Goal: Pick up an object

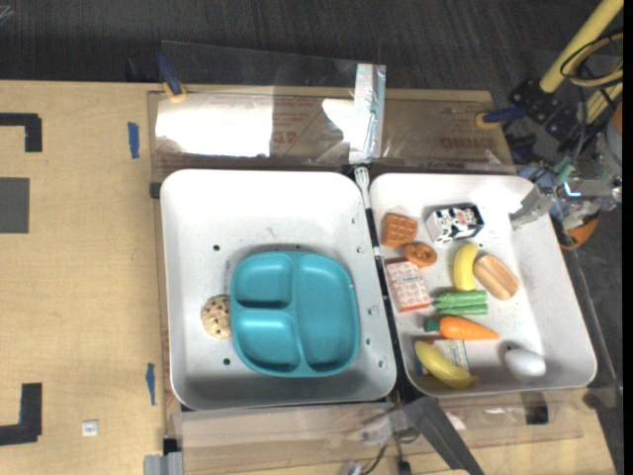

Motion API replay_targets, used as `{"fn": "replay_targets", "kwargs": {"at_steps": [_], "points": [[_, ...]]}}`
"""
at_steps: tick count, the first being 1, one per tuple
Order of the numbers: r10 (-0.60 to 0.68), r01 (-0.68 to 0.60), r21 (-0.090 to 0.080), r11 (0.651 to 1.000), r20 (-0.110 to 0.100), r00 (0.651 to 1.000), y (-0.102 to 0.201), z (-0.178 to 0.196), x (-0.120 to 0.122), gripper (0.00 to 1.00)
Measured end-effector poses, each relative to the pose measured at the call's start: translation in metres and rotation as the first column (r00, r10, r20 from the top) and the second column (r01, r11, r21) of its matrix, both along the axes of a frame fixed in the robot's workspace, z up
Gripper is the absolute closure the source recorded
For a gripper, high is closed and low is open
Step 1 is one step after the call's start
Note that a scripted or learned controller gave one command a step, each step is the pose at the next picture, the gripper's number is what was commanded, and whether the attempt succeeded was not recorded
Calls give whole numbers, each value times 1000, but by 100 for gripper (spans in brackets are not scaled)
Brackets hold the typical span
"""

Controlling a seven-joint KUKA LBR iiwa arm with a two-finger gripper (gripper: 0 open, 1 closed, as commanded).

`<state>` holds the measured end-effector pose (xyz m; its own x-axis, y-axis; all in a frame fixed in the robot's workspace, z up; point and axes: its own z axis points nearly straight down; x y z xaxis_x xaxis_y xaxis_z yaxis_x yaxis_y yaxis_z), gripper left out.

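At the right bin's (579,325) far right corner, the gripper (539,204) hung above the rim; whether its jaws were open or shut could not be told.
Nearest lay a cow-print carton (456,222), probably light and stiff, best pinched across its flat sides; the banana (465,265) beside it looked slicker.

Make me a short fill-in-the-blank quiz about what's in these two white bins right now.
1. The teal divided plastic tray lies in the ____ bin.
2. The round speckled cookie sits by the tray's ____ edge.
3. The orange toy carrot lies just below the ____ toy vegetable.
4. The right white bin holds ____ yellow toy bananas.

Missing words: left; left; green; two
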<state>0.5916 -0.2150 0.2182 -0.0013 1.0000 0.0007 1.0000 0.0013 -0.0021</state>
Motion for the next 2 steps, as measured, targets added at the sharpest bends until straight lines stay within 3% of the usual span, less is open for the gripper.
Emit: {"fn": "replay_targets", "kwargs": {"at_steps": [1, 2], "points": [[139, -139, -5, 990, 18, 990, 31, -109, -4, 0], [267, -267, -1, 964, 6, 964, 107, -103, 10, 0]]}}
